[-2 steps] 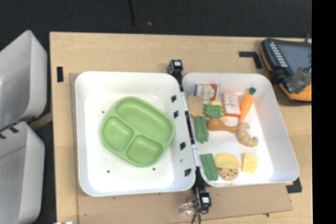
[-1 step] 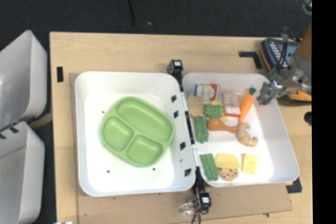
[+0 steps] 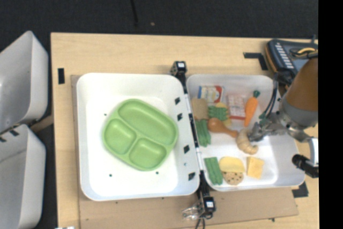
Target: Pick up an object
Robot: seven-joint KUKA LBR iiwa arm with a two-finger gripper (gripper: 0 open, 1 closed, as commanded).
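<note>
Camera view, looking down at a slant on a wooden bench (image 3: 134, 53) with two white bins side by side. Arm (image 3: 303, 96) enters from the right, orange band above the wrist, and bends down into the right bin (image 3: 268, 83).

Gripper (image 3: 256, 134) is low in that bin, fingers pointing toward the bin's middle. Cannot tell how the jaws stand; the tips are dark and blurred against the bin floor, and nothing is plainly seen between them.

Relative to the jaws:
- Tan, lumpy object (image 3: 245, 143), touching or just beside the tips, on their lower side. Contact cannot be confirmed.
- Drumstick-shaped brown piece (image 3: 221, 126), just past the tips toward the bin's centre.
- Carrot (image 3: 251, 107), above the tips, near, lying roughly upright in the picture.
- Yellow cheese wedge (image 3: 255, 167), below the tips, near.
- Yellow round piece (image 3: 231, 163) and cookie (image 3: 232, 178), below and further toward the divider.
- Green pieces (image 3: 202, 132), well beyond the tips, along the bin's left wall.
- Printed packets (image 3: 211, 94) at the far upper side of the bin.

Left bin (image 3: 91, 94), well apart from the jaws, holds a green divided plate (image 3: 140, 134), three compartments.
</note>
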